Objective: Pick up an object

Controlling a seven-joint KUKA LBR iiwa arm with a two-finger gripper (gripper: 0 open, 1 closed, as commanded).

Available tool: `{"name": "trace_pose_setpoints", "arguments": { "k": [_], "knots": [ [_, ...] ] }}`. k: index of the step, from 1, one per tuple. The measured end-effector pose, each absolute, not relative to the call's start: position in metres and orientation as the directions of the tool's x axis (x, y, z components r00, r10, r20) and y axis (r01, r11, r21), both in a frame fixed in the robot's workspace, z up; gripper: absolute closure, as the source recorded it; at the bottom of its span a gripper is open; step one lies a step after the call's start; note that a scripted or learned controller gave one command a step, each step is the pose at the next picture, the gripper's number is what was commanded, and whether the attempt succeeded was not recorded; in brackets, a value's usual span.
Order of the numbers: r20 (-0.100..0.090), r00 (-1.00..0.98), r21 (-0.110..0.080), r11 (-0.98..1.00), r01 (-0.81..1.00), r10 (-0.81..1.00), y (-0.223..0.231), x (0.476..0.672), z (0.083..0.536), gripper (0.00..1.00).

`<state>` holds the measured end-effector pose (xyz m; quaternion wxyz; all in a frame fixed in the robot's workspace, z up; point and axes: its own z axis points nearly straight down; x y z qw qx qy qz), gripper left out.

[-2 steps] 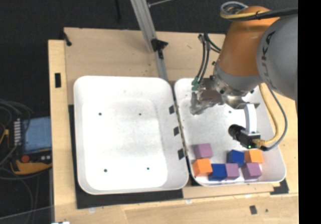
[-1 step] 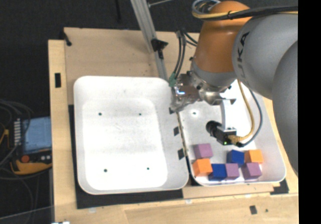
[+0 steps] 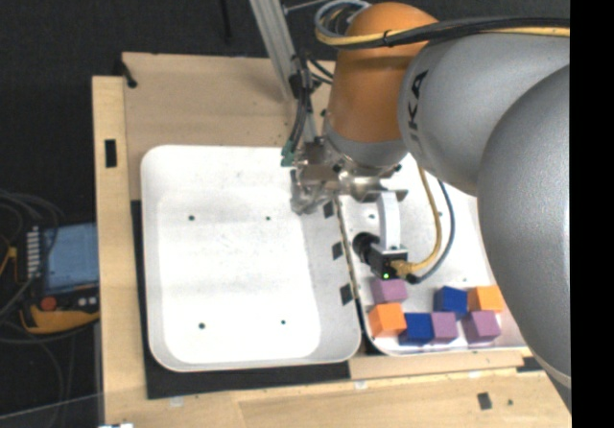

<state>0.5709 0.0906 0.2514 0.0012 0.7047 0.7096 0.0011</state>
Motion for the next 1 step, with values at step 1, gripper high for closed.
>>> {"name": "trace_pose_setpoints", "arguments": {
  "k": [1],
  "knots": [
    [-0.001, -0.003, 0.003, 0.003, 1.000, 1.000, 0.0872, 0.5710, 0.2516, 0.00]
  ]
}}
